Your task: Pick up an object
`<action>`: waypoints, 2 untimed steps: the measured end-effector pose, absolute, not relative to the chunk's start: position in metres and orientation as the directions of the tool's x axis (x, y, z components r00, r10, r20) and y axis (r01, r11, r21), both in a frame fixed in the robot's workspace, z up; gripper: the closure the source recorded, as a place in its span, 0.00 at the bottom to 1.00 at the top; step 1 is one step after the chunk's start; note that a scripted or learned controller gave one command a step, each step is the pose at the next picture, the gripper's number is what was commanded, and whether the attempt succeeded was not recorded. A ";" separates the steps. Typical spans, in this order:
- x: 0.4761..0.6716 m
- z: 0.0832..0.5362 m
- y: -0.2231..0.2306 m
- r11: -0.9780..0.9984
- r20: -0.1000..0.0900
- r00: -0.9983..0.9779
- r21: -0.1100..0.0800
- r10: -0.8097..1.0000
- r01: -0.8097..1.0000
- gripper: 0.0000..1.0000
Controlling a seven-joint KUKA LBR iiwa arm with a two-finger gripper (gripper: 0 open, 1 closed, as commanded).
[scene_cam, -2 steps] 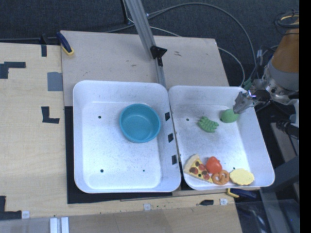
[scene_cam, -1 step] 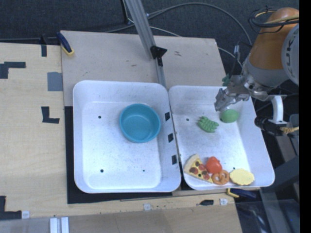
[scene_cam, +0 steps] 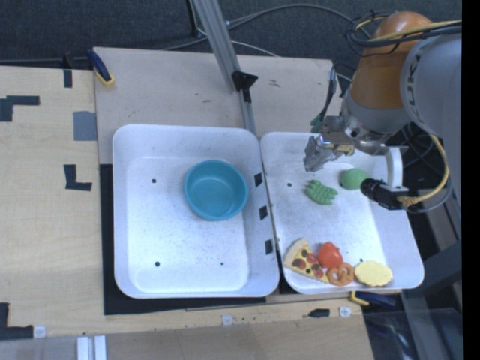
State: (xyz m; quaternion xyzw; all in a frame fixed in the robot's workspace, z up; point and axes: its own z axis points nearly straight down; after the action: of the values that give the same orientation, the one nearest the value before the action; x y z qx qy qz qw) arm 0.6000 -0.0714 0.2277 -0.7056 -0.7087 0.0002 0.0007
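My gripper (scene_cam: 316,161) hangs over the far part of the right bin (scene_cam: 289,201), just above and slightly left of a ridged green toy piece (scene_cam: 322,193). Nothing shows between its fingers. A round green object (scene_cam: 352,178) lies to the right of the gripper, beside the arm's dark cable. At the bin's near edge sit a pizza slice (scene_cam: 303,261), a red tomato (scene_cam: 330,255), a pretzel (scene_cam: 340,274) and a yellow piece (scene_cam: 373,274). A blue bowl (scene_cam: 216,190) stands in the left bin (scene_cam: 150,231).
A slanted metal pole (scene_cam: 222,43) crosses above the gap between the bins. A blue and yellow clamp (scene_cam: 101,67) sits at the board's far left corner. Cables hang from the arm at the right bin's far right side.
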 end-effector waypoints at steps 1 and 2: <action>0.604 0.237 -0.022 0.005 0.001 -0.005 0.000 1.000 1.000 1.00; 0.601 0.226 0.034 0.005 0.001 -0.005 -0.002 1.000 1.000 1.00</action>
State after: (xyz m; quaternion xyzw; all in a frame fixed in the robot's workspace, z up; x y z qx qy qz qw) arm 0.6006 0.0340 0.2256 -0.7054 -0.7088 0.0003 0.0008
